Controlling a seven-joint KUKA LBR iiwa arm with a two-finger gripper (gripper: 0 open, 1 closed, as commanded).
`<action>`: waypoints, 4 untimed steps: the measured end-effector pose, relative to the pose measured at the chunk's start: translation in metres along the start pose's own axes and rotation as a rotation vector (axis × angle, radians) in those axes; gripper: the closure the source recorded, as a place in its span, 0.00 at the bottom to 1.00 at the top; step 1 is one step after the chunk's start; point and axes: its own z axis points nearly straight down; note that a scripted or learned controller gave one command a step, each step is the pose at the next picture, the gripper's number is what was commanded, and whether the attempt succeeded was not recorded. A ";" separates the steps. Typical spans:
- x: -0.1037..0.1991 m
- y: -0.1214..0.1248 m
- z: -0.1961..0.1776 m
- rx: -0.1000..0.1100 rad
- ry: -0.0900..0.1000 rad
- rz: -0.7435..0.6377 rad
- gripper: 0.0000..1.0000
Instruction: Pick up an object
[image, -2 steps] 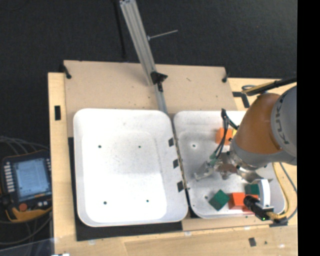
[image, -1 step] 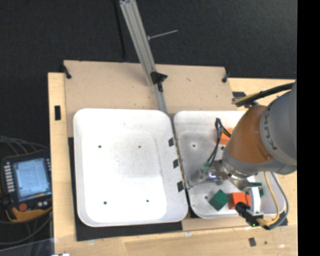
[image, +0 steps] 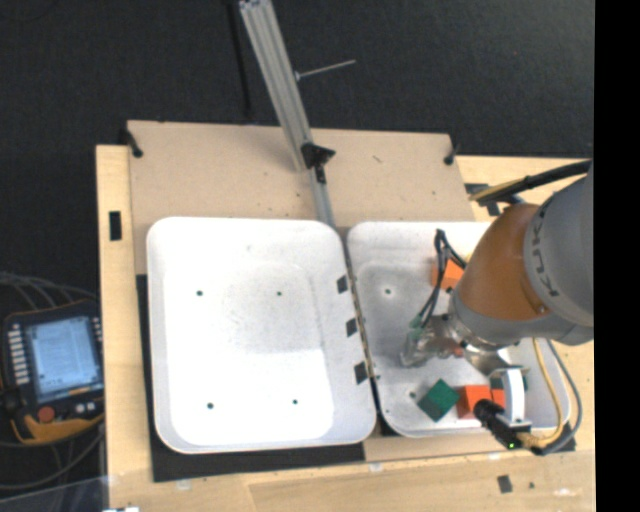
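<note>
My pincer (image: 418, 345) sits low inside the right bin (image: 385, 250), near the middle of its floor, with the grey-and-orange arm (image: 520, 270) bulking over it from the right. From up here the metal tip is a small grey blur under the wrist, and I cannot tell whether it is released or clenched. I see nothing caught in it, so I judge that no pick has happened yet.

Just below and to the right of the pincer lies a green block (image: 436, 399), near the bin's front wall. Right beside it, touching or nearly so, is an orange block (image: 472, 399), partly tucked under the arm's gear. Another orange piece (image: 447, 272) peeks out farther back, mostly hidden by the arm. Any of these would do for the task.

The left bin (image: 180, 300) sits alongside on the desk (image: 200, 150), its wall meeting the right bin's.

So, as I read it, the reach into the bin is done; the closing on a block, the lift and the proof that something came up are all left. The green block looks the nearest candidate, though the pincer is beside it, not over it.
</note>
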 end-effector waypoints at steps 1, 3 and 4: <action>-0.001 0.005 -0.064 -0.001 -0.001 -0.010 1.00; -0.008 0.007 -0.162 -0.001 -0.001 -0.011 1.00; -0.008 0.009 -0.191 0.003 0.000 -0.012 1.00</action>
